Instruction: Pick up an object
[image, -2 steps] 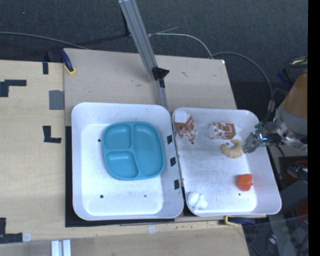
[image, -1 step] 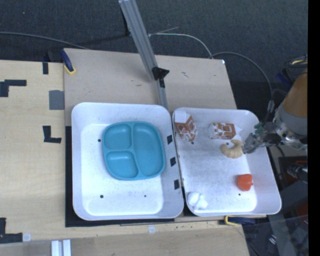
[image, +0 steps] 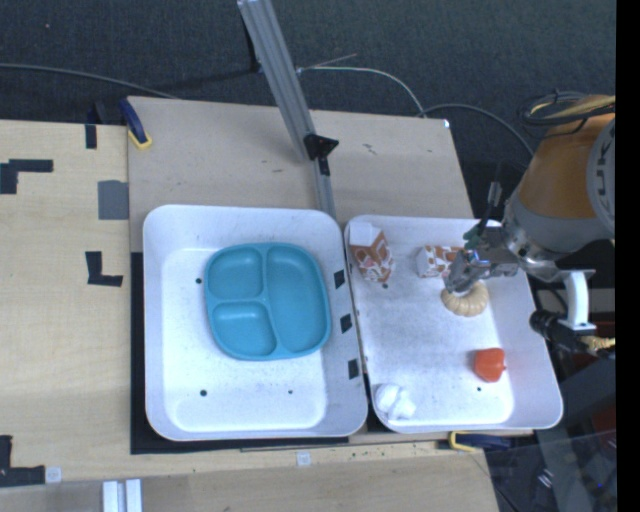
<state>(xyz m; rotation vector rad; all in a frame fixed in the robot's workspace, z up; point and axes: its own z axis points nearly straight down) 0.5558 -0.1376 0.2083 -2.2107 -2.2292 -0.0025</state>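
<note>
Two white bins (image: 160, 330) are being carried by the bench (image: 200, 160) (dark floor beyond); four objects are lying right, one blue tray (image: 268, 300) left. Jaws (image: 468, 272): state untellable.

text: none legible | labels: none | small patterned items possibly printed, too blurred

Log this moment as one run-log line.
arm: over right bin | gripper: low, above tan ring-shaped item | grasp: not confirmed | left bin: blue divided plate
</note>
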